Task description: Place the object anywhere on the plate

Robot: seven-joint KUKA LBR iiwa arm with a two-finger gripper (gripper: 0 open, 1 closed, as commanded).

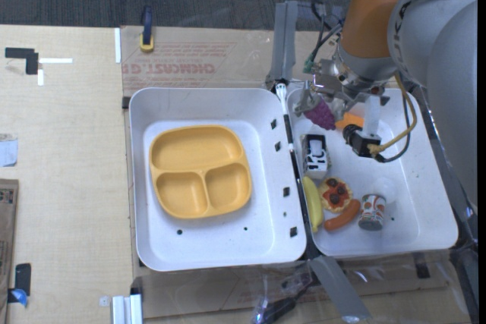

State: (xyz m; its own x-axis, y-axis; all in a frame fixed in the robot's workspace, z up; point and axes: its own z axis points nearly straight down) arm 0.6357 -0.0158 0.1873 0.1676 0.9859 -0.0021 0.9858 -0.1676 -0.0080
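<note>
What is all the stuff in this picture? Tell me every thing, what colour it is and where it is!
plate: 1, yellow, three compartments, in the left bin
left bin: 1, white, middle of the bench
right bin: 1, white, beside the left bin
banana: 1, yellow, right bin, along its left wall
pizza slice: 1, red and yellow toy, right bin, next to the banana
sausage: 1, orange-red, right bin, below the pizza slice
can: 1, small, white and red, right bin, right of the sausage
black-and-white box: 1, right bin, above the banana
purple object: 1, right bin, top left, under the gripper
orange object: 1, right bin, beside the purple one
clamp: 1, blue and yellow, bench's back edge
arm: 1, grey with orange band, reaching from the right
gripper: 1, above the right bin's top end
</note>
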